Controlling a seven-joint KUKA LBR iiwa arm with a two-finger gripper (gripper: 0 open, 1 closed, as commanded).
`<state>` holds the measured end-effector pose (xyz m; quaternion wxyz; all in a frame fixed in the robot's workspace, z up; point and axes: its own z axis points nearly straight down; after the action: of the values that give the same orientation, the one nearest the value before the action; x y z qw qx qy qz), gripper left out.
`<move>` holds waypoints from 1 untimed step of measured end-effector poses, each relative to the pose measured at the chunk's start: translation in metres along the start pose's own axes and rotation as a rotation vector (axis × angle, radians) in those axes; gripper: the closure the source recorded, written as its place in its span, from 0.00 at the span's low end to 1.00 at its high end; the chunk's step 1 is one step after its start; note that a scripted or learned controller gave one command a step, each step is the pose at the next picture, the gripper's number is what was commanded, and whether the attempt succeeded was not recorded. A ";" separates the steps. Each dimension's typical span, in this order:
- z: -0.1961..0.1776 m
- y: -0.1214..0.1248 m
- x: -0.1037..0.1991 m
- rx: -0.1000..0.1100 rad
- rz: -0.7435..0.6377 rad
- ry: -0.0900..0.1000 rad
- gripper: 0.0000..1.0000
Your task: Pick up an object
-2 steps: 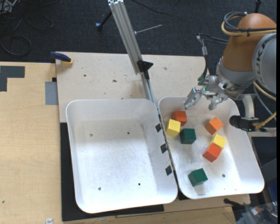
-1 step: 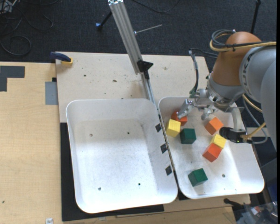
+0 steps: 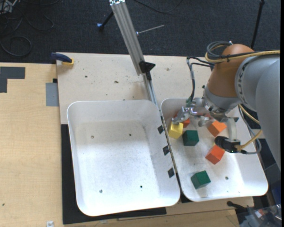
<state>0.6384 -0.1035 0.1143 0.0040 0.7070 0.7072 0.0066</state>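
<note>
Grey robot arm [image 3: 255, 79] with an orange wrist band reaching from the right into the right-hand shallow white plastic bin [image 3: 248, 186], beside a left-hand white bin [image 3: 85, 117].

The arm's bulk hides the right bin's far corner and runs off the frame's edge. Its metal two-finger gripper [image 3: 188, 111] sits low at the bin's far left, just above a small yellow block [image 3: 175, 129] — how far the claw is spread, or whether it grips anything, cannot be told. A dark green cube [image 3: 190, 137] lies just beside the yellow block; an orange block [image 3: 217, 127] is partly covered by cabling; a red-orange cube [image 3: 215, 154] and a second green cube [image 3: 200, 178] lie nearer the front.
</note>
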 end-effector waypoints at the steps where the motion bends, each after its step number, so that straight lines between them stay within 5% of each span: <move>1: -0.004 0.003 -0.003 -0.006 0.002 -0.006 0.00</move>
<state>0.6412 -0.1065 0.1185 0.0082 0.7076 0.7065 0.0065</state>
